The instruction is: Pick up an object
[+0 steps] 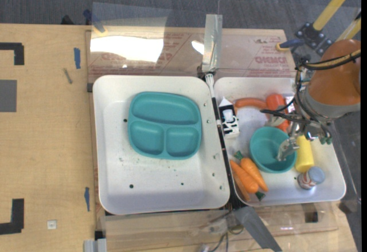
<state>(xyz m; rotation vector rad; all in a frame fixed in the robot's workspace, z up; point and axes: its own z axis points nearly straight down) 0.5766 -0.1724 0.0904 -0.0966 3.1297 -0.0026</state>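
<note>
**Arm over the right-hand bin, gripper above a teal bowl**

The view looked down on two shallow white bins standing side by side on a wooden bench (40, 148). The left bin (109, 188) held a teal divided plate (165, 125) with three compartments, lying slightly toward 12 o'clock of the bin's centre. The right bin (332, 185) held the loose objects. A teal bowl (265, 150) sat near its middle. Two orange carrots (248, 175) lay at about 8 o'clock from the bowl, touching each other beside the bin's left wall. A black-and-white carton (228, 119) stood at 10 o'clock from the bowl, against the divider. An orange-red item (250, 103) lay at 12 o'clock, near the far wall. A yellow cylinder (304, 153) lay just beside the bowl at 3 o'clock, and a small round piece (310, 178) rested at 4 o'clock, near the bin's front corner. The arm (338, 82) entered from 3 o'clock, and the gripper (287, 149) hung over the bowl's right rim. Whether the pincer was wide or narrow could not be told, since cables and shadow obscured it. No object was seen between its parts.
</note>
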